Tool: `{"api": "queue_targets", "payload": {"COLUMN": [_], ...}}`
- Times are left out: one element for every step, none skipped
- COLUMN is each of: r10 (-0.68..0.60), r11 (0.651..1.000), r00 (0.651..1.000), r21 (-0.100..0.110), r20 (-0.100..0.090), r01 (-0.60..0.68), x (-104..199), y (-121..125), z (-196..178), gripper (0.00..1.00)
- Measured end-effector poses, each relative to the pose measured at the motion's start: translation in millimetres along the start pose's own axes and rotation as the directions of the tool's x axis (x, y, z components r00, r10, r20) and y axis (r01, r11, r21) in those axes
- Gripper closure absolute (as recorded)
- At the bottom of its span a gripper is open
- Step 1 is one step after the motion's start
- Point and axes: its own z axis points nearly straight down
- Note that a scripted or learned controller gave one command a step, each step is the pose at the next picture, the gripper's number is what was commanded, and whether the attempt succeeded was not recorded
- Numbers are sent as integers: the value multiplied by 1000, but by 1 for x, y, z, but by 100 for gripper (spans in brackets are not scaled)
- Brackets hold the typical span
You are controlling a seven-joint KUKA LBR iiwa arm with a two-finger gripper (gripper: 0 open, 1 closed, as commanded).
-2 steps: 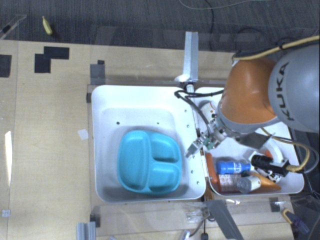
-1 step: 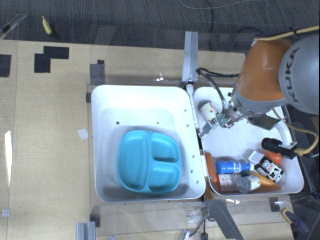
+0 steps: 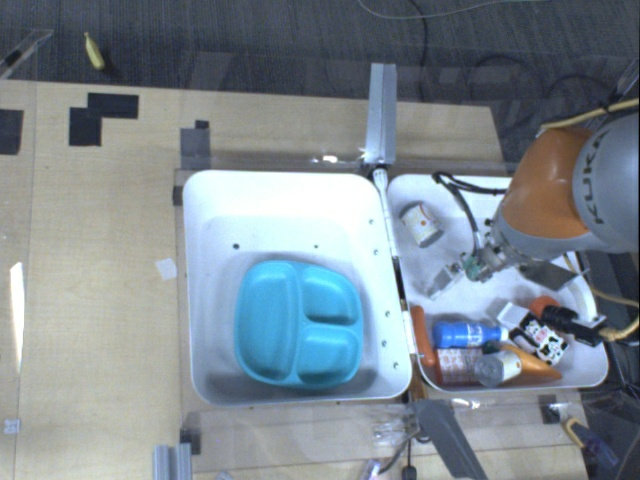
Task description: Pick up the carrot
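Note:
The carrot (image 3: 541, 366), orange and tapering to the right, lies at the front right of the right bin (image 3: 596, 376), partly under a grey object (image 3: 490, 369). My gripper (image 3: 440, 281) hangs low over the middle of that bin, well to the left of the carrot and behind it. The grey arm with its orange band (image 3: 545, 193) reaches in from the right. Nothing shows between the gripper's tips.
A blue can (image 3: 466, 333), a clear bottle with red contents (image 3: 455, 366) and an orange-red stick (image 3: 419, 334) crowd the right bin's front left. A white and brown cup (image 3: 422, 224) lies at its back. A blue divided plate (image 3: 298, 320) sits in the left bin (image 3: 215, 208).

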Motion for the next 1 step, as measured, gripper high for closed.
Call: {"api": "queue_targets", "payload": {"r10": [-1], "r11": [1000], "r00": [1000], "r21": [-5], "r20": [0], "r01": [1], "x": [1], "y": [3], "z": [-11], "gripper": [100]}}
